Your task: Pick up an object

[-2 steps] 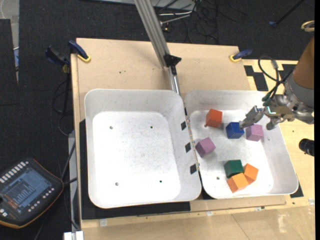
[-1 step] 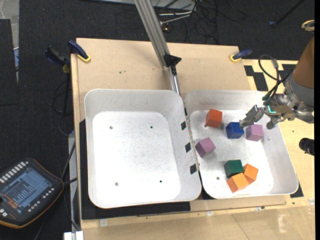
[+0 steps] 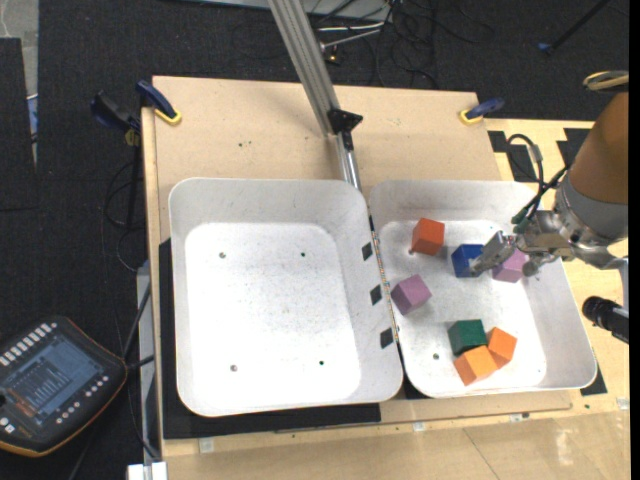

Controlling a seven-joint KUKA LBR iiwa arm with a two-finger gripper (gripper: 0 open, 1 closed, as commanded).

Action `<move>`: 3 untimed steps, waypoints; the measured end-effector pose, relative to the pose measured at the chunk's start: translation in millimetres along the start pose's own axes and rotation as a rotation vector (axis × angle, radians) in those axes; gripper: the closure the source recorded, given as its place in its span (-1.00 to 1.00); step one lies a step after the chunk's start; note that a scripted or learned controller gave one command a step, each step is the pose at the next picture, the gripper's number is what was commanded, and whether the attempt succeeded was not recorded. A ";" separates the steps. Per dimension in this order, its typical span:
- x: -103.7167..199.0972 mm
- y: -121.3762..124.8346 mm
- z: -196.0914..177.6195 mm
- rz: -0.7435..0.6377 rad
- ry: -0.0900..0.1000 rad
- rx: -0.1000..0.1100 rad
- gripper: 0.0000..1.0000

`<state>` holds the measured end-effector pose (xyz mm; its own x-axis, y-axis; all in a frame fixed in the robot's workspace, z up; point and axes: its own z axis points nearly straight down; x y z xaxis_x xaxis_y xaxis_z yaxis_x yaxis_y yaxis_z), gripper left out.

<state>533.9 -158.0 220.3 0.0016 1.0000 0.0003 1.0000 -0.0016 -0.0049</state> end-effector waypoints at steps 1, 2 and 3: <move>5.2 5.8 46.5 -0.002 0.001 0.000 -1.00; 4.4 -1.5 108.9 0.000 0.001 0.002 -1.00; 3.9 0.8 94.7 -0.001 -0.001 -0.006 1.00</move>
